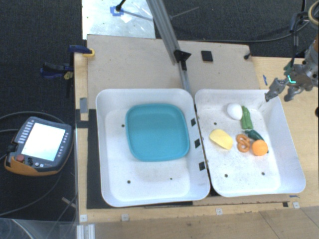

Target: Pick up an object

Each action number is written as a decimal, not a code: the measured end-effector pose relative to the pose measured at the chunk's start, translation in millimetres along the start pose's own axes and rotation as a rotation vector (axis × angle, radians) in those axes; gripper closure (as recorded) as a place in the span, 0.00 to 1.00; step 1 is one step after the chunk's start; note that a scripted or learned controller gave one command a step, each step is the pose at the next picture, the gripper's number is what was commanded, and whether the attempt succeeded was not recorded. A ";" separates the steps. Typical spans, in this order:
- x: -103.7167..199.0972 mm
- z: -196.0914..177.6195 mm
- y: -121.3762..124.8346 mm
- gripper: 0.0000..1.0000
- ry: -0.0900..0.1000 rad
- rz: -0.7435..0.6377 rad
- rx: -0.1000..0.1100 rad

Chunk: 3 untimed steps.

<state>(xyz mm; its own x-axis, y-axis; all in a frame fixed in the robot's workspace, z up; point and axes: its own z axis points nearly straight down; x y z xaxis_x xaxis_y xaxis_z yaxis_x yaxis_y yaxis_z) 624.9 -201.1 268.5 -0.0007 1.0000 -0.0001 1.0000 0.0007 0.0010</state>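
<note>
- The arm is cut off by the picture's right edge — what shows is the wrist and the gripper (pixel 281 90), hanging over the far right corner of the right bin (pixel 294 148).
- Two dark fingers spread apart can be made out there, with open space between them and nothing in it; the hand is released, grasping nothing.
- A small green light glows on the wrist just behind the fingers; the rest of the wrist is blurred and hard to read.
- The objects lie in a cluster near the middle of the right bin, toward its far edge, all well apart from the gripper and nearer the bin's left side than it is.
- The white egg (pixel 235 110) lies closest to the far edge, with the green pod (pixel 246 117) touching or just beside it on its right.
- The yellow piece (pixel 222 139) sits nearer the bin's left edge.
- The pretzel-shaped orange ring (pixel 243 143) and the orange ball (pixel 259 148) lie side by side; a dark green thing (pixel 255 134) is partly hidden behind them — its shape cannot be told.
- The left bin (pixel 112 183) holds a teal square plate (pixel 157 132), lying flat toward its far edge.
- A handheld control pendant (pixel 37 144) rests on the dark floor beyond the bench's left edge.
</note>
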 end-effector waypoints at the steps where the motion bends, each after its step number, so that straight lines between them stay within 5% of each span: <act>1: 0.0 0.0 0.0 0.00 0.000 0.000 0.000; 3: -1.3 84.8 2.6 0.00 0.001 0.001 0.003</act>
<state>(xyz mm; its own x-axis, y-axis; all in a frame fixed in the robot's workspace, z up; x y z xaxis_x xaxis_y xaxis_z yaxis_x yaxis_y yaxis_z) 627.5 -202.4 183.7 -0.0001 1.0000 0.0005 1.0000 0.0001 -0.0021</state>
